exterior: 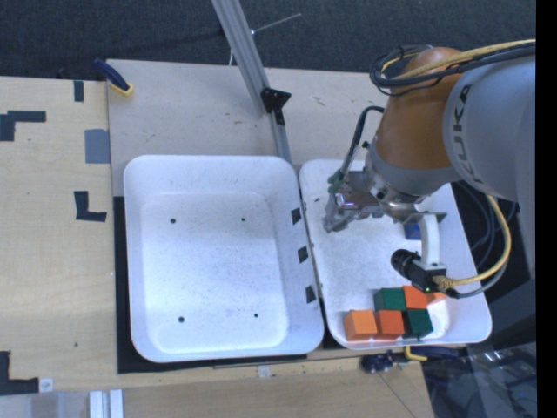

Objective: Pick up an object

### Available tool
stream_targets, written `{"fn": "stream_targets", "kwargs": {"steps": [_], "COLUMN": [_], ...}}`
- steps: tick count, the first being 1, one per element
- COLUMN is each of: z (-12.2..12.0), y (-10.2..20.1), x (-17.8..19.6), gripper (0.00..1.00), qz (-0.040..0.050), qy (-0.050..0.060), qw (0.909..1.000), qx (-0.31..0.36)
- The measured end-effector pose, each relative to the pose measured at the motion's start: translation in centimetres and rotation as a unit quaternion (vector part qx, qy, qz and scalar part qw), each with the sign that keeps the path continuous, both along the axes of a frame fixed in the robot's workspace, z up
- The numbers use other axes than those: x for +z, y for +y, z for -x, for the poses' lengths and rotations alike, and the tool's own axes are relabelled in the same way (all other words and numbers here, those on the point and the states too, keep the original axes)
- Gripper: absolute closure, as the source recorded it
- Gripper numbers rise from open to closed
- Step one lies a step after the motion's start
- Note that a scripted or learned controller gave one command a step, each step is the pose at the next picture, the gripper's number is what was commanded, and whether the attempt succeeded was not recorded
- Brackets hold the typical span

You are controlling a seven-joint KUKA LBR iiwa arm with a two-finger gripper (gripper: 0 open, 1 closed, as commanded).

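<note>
5 blocks point(391, 322), small and cube-like with matte faces: 3 orange, 2 green. All packed touching one another in the near corner of the right bin point(461, 320), laid in 2 short rows, 1 orange at the left end, 1 dark green at the right end.

1 gripper point(338, 216), dark metal, poised over the far left part of that same bin, close to its left wall and well apart from the blocks. Open or closed: cannot tell from this slant. Nothing visibly held.

1 arm point(452, 120), smooth and rounded, grey shell with a glossy orange band point(418, 138) above the wrist. 1 yellow cable point(487, 268) looping along it, plus black cables point(400, 59) curled at the top.

2 bins, shallow, white, rounded at the corners, speckled with fine dark scuffs. Left bin point(139, 181) showing 4 small dark dots on its floor. 3 black tabs point(303, 252) along the seam between the bins. 1 black mat point(120, 320) edging out from under the left bin.

1 bench point(52, 277), pale wood grain, marked with several black tape pieces point(83, 205) and 1 grey patch point(97, 144). 1 slanted metal rail point(239, 33), ridged, silver, ending in a black bracket point(275, 99). 1 small blue and yellow item point(113, 77) at the far left corner.
</note>
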State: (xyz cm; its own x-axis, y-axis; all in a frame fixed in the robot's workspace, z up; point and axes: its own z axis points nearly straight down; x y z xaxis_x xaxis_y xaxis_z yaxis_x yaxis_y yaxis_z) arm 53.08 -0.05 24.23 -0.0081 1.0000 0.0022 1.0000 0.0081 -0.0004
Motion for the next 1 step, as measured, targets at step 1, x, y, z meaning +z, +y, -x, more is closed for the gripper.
{"fn": "stream_targets", "kwargs": {"steps": [1], "z": [0.34], "y": [5.81], "x": [-1.45], "gripper": [1.0], "qz": [0.0005], "qy": [0.002], "qw": [1.0], "qx": [0.0]}}
